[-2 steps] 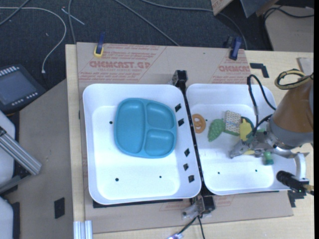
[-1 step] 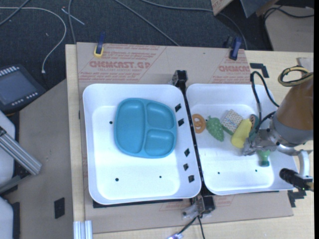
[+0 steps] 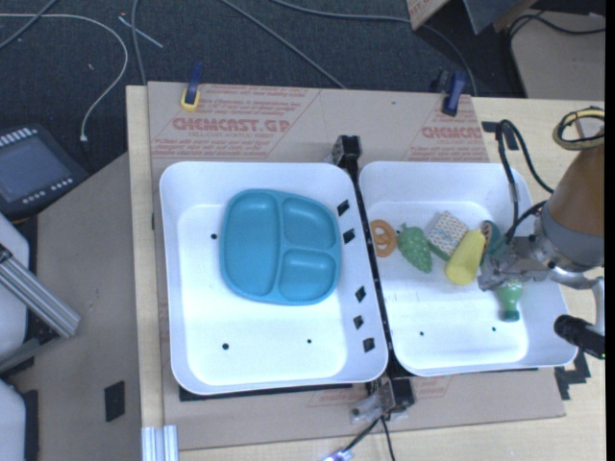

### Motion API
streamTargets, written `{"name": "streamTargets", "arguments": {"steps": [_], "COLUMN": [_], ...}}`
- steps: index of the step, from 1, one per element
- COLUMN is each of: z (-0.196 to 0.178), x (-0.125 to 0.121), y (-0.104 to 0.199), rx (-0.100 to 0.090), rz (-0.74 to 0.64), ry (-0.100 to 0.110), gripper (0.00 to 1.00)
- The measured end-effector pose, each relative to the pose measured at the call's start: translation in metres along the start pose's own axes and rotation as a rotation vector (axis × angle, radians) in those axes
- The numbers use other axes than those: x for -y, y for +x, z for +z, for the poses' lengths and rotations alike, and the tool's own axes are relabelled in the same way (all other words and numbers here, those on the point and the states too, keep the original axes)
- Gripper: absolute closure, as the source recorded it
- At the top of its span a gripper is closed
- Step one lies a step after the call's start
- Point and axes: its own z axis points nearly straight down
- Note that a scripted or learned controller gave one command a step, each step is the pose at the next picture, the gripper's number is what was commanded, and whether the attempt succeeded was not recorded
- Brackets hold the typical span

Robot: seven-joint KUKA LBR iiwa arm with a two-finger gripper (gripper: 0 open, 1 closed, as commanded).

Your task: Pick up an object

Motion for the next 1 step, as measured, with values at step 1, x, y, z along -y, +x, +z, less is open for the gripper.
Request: {"name": "streamTargets", "arguments": {"steps": [1], "z": [-0.0646], "x": [-0.0027], "y": [-0.0016], "rx": [0.002], "rz": [-0.001], "ry": [-0.004], "gripper": [1.00]}}
